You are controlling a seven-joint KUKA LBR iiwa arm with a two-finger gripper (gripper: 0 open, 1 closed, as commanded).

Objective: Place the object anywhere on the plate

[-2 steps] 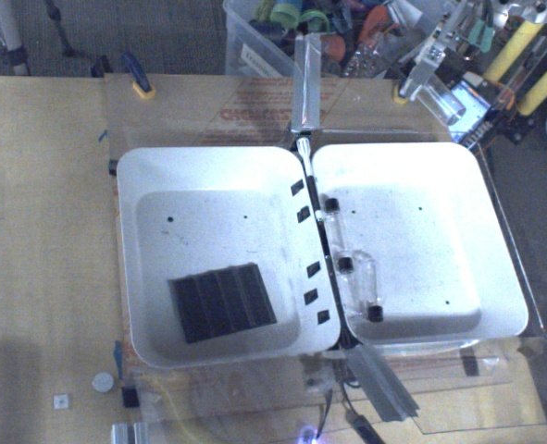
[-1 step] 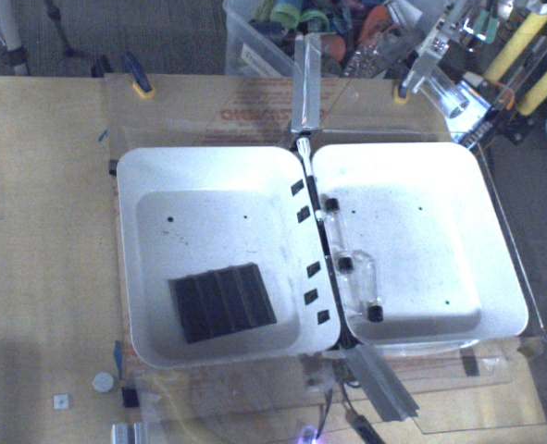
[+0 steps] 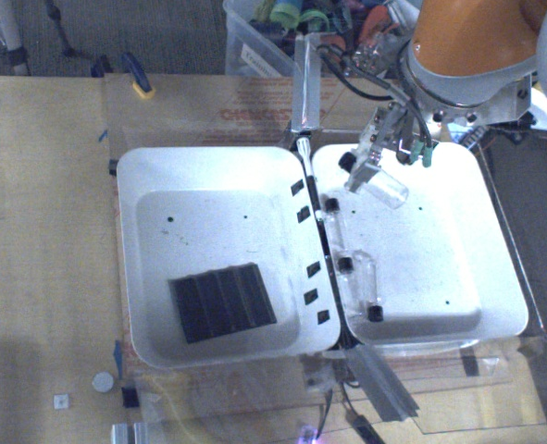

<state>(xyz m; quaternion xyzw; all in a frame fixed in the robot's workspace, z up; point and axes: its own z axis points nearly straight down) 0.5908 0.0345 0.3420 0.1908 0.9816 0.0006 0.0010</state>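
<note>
Arm (image 3: 472, 26): comes in from the 2 o'clock corner, grey with a broad orange band, hanging over the top of the right bin.
Tool (image 3: 364, 169): sits low over the right bin's upper left part, and its fingers appear to close on one end of a clear object.
Object (image 3: 384, 188): a clear plastic piece, tilted, its upper-left end at the tool and its other end pointing toward 4 o'clock, above the bin floor.
Right bin (image 3: 458, 276): white and shallow; another clear item with black ends (image 3: 358, 280) lies along its left wall, toward 7 o'clock of the tool.
Left bin (image 3: 162, 202): white, touching the right bin along a shared middle edge.
Plate (image 3: 223, 302): a dark ribbed rectangle lying flat on the left bin's floor, toward 6 o'clock of that bin, well apart from the tool.
Worktop (image 3: 42, 248): pale wood, bare at 9 o'clock.
Tub (image 3: 319, 12): a clear container of coloured bits at 12 o'clock, behind the bins.
</note>
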